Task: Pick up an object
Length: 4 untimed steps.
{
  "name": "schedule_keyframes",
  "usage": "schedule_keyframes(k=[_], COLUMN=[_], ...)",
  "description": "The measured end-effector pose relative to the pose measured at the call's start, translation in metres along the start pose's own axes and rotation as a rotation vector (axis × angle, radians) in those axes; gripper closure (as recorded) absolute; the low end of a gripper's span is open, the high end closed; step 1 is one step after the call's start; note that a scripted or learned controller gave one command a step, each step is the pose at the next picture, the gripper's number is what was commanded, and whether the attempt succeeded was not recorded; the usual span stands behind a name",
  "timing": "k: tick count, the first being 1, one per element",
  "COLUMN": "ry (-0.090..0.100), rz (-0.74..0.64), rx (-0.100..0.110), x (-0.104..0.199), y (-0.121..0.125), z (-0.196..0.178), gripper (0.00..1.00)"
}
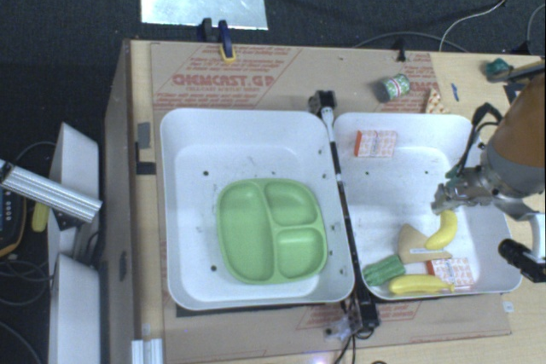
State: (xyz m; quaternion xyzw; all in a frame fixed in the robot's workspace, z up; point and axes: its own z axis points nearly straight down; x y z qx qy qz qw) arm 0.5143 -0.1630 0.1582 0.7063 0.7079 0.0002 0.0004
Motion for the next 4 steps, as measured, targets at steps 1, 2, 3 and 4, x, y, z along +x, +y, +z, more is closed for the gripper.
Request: schedule_keyframes(k=[1,2,3,4], ry=[-0.001,0.0,0.0,0.0], rz=[0.001,-0.002,0.0,0.001], rx=[-0.002,0.0,0.0,-0.001], x=[-0.032,-0.005,0.007,-0.002], y=[0.027,0.019,-0.006,-0.021], z=[-0.012,0.001,0.001,-0.016], gripper=[1.0,1.0,1.0,1.0])
